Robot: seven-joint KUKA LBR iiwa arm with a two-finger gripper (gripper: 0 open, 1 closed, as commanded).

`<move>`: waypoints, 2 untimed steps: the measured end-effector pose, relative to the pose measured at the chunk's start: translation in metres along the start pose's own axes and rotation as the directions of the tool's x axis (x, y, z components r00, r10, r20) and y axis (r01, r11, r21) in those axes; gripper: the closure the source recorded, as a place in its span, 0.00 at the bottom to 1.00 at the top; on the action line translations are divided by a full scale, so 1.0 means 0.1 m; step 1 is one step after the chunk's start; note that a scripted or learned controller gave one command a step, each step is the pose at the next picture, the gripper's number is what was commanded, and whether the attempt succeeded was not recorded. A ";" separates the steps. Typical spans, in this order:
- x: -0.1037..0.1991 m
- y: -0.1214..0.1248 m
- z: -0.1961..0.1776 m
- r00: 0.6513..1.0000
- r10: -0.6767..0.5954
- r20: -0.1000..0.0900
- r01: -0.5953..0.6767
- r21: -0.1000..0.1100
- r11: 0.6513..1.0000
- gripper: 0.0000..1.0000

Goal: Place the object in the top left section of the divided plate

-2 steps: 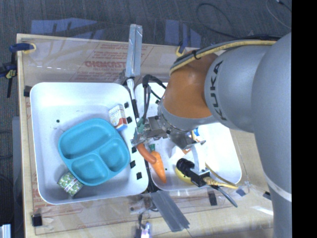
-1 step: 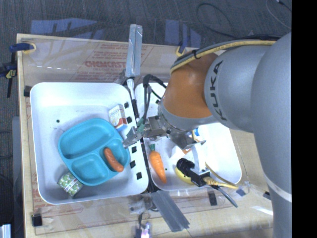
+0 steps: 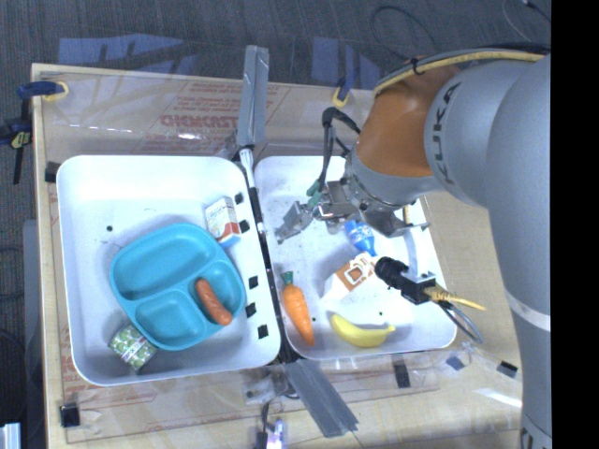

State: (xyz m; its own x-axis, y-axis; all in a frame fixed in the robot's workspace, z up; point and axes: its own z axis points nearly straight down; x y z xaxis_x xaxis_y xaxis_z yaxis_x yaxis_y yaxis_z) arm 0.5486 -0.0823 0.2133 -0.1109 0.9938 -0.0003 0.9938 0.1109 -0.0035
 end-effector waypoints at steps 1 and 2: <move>0.18 0.07 0.17 0.959 -0.284 -0.001 0.284 0.000 0.959 0.00; -0.44 0.15 -0.46 0.916 -0.401 0.002 0.401 -0.003 0.916 0.00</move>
State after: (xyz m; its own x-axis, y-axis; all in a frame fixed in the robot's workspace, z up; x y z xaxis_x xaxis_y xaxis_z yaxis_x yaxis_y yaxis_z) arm 0.5691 -0.1244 0.2597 -0.5002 0.8659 -0.0011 0.8659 0.5002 -0.0004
